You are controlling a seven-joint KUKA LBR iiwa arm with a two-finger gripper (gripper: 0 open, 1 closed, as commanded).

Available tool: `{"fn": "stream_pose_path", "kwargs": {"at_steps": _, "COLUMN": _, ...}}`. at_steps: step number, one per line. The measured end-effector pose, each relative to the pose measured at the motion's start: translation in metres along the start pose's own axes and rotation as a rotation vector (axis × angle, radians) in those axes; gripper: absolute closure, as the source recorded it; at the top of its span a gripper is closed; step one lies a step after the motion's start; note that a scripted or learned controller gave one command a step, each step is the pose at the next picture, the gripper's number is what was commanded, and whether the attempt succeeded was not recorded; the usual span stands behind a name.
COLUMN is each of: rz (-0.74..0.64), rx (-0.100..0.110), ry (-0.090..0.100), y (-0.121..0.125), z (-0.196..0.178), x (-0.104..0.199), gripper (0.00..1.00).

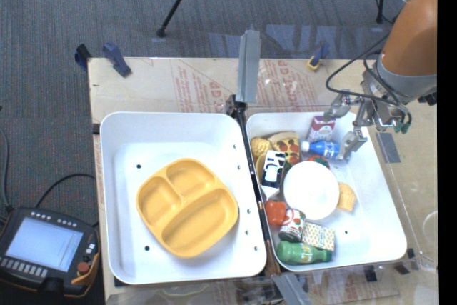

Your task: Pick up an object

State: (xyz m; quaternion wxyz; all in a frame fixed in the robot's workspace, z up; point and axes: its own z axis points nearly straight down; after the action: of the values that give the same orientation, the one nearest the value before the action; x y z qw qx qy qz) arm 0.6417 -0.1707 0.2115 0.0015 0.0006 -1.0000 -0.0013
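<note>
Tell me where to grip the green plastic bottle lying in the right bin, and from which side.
Grip the green plastic bottle across the middle of its body, coming straight down from above. It lies on its side along the near wall of the right white bin, so its rounded flanks face up. A small patterned packet lies close behind it, leaving little room for the far finger.

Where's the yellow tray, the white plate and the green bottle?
Yellow tray (187, 206): camera view, its middle divider.
White plate (310, 189): camera view, its centre.
Green bottle (303, 252): camera view, its body.
</note>
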Motion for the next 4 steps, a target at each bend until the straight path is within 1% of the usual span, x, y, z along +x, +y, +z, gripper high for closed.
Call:
{"fn": "stream_pose_path", "kwargs": {"at_steps": 1, "rz": -0.082, "rx": -0.002, "ry": 0.004, "y": -0.017, "z": 0.106, "x": -0.002, "gripper": 0.00}}
{"fn": "stream_pose_path", "kwargs": {"at_steps": 2, "rz": -0.216, "rx": 0.001, "ry": -0.003, "y": -0.037, "z": 0.125, "x": -0.005, "gripper": 0.00}}
{"fn": "stream_pose_path", "kwargs": {"at_steps": 3, "rz": -0.300, "rx": -0.001, "ry": 0.000, "y": -0.036, "z": 0.126, "x": 0.008, "gripper": 0.00}}
{"fn": "stream_pose_path", "kwargs": {"at_steps": 4, "rz": -0.295, "rx": -0.002, "ry": 0.002, "y": 0.002, "z": 0.127, "x": 0.037, "gripper": 0.00}}
